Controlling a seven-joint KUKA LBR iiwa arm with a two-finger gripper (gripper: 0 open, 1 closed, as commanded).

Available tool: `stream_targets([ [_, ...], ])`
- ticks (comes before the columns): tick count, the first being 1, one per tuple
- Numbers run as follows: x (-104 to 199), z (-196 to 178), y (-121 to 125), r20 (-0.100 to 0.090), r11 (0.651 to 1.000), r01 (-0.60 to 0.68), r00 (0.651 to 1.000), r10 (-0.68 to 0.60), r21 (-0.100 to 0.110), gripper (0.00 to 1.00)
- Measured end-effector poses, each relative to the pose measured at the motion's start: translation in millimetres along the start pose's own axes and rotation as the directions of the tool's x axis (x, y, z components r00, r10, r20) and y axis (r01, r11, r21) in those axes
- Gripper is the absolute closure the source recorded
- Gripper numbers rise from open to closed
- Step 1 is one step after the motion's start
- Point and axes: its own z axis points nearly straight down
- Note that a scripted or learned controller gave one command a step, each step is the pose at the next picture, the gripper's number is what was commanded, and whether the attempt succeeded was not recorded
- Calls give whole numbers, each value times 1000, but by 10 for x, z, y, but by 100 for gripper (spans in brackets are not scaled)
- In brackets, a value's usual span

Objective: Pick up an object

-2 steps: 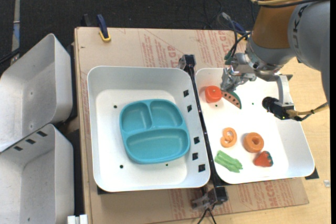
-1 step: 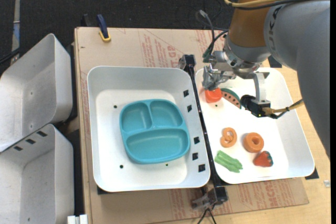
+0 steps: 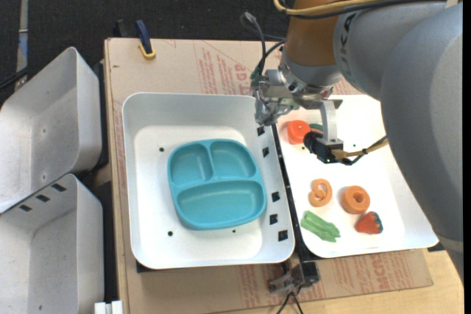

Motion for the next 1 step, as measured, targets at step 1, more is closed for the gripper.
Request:
stream_targets([
  [1,480,21,55,0,1000,0,1000,0,-1,100],
])
